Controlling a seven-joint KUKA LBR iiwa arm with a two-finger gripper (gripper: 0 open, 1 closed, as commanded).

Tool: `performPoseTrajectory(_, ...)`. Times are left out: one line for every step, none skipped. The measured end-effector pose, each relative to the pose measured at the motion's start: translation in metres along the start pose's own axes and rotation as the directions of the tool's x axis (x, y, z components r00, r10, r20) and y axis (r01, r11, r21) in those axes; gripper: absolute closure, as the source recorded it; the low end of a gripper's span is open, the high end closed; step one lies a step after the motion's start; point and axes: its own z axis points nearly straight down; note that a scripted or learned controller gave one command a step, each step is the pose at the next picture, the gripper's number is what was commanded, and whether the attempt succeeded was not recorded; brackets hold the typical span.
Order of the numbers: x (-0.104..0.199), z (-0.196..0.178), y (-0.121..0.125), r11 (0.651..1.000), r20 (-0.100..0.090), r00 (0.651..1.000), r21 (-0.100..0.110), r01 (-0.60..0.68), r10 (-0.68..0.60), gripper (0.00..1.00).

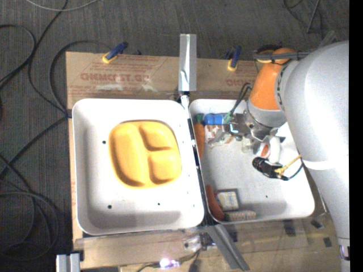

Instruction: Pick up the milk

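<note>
In the right bin (283, 208), a small white container with a blue end (212, 119) lies near the back left corner; I take it for the milk. My gripper (224, 134) reaches in from the right and hangs just in front of it, low over the bin floor. Whether it touches the container cannot be made out. The orange band (265, 93) of the arm sits above the bin's back right part.
An orange carrot (199, 141) lies along the right bin's left wall. A small square box (227, 199), a sausage-like piece (210, 200) and a brown stick (241, 215) lie at the front. The left bin (91, 208) holds a yellow divided plate (146, 153). A black cable end (266, 167) dangles beneath the wrist.
</note>
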Motion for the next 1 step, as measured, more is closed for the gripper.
performPoseTrajectory(0.0553,-0.0950,-0.0135,0.998,0.006,0.999,-0.041,0.043,-0.043,0.00)
